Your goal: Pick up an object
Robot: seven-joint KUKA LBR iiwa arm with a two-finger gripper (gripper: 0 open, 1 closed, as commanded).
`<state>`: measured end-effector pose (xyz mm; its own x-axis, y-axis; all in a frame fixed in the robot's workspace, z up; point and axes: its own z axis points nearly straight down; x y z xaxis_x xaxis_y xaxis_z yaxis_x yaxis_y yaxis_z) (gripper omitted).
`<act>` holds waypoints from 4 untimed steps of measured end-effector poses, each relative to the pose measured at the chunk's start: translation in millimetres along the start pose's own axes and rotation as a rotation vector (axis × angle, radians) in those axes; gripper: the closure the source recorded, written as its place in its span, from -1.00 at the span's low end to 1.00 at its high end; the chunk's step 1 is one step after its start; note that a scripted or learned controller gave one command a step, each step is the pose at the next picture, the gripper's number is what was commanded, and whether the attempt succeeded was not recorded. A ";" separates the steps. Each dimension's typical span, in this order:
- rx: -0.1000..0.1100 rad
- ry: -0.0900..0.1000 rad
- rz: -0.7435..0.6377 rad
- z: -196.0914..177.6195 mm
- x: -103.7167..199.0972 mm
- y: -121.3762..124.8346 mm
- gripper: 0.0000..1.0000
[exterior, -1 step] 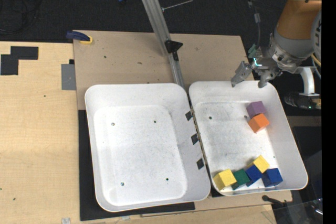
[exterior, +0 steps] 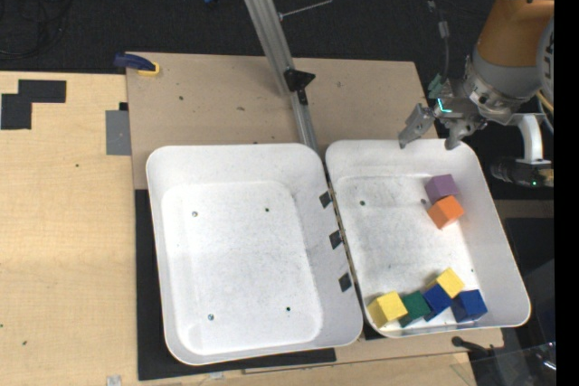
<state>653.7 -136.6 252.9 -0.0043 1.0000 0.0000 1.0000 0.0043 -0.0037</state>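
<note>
Blue cubes [exterior: 457,298] lowest in right bin [exterior: 507,267], no legible writing, gripper [exterior: 432,133] fingers spread, holding nothing.

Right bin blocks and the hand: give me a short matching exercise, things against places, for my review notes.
Things:
1. purple block
2. green block
3. orange block
4. hand

Places:
A. touching the purple block, on its near side
B. over the right bin's far rim
C. far part of the bin, nearest the hand
D. in the near row, beside the yellow block

Pairs: 1-C, 2-D, 3-A, 4-B
</note>
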 end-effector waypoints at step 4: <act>0.000 0.001 0.009 151.0 -0.6 -5.7 1.00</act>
<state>647.5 -137.2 101.9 0.0044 1.0000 0.0006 1.0000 -0.0044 -0.0034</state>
